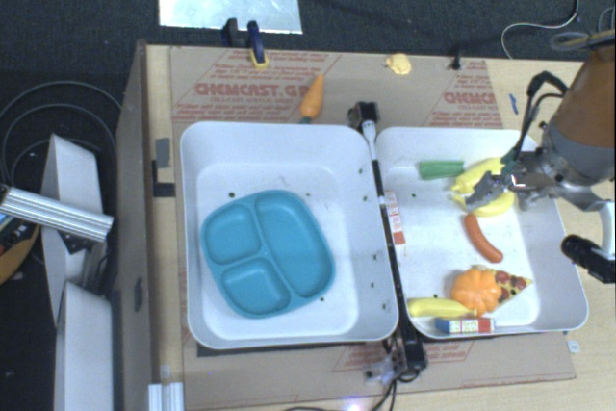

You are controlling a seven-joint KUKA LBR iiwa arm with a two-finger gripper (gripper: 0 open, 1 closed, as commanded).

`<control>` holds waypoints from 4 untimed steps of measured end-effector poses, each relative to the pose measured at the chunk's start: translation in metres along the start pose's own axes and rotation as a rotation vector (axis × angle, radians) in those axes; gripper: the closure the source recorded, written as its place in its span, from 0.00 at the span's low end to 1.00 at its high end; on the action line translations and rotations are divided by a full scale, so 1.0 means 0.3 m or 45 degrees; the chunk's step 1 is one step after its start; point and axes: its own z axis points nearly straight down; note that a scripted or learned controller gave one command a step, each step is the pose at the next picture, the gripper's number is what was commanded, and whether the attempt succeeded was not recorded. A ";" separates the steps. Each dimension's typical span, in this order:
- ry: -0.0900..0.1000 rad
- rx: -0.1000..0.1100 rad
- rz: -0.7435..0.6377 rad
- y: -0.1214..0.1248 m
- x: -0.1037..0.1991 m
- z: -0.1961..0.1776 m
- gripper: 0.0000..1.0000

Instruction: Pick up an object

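Start with the tabletop, which carries two shallow white bins side by side; your left bin holds a blue divided plate near its middle, and the right bin holds everything worth grasping. The arm reaches in over that bin's right edge, and the gripper sits low in the bin's far half, its dark tip right at a yellow banana-like piece. That yellow piece is your task's thing as I judge it: it lies directly under and against the jaws, its long axis running roughly left to right with a slight tilt toward the far right corner, curved, bright yellow, smooth-looking. You cannot tell from this view whether the jaws are spread or closed, nor whether the piece is truly between them or merely beside them, since the tip overlaps it. Just beyond it toward the far edge lies a green cylinder, touching or nearly touching the yellow piece's left end. Toward the near edge, apart from the jaws, lie a red-orange sausage, an orange pumpkin-like fruit, a pizza slice, a second yellow piece and a small flat box at the near wall.
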 end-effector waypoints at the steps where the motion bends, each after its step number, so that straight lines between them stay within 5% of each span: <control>1: 0.000 0.007 0.001 0.120 -0.057 0.399 0.00; 2: -0.001 -0.003 0.001 0.125 -0.057 0.342 1.00; 3: -0.001 -0.003 0.001 0.125 -0.057 0.342 0.00; 4: 0.002 0.004 -0.001 0.036 0.047 0.440 0.00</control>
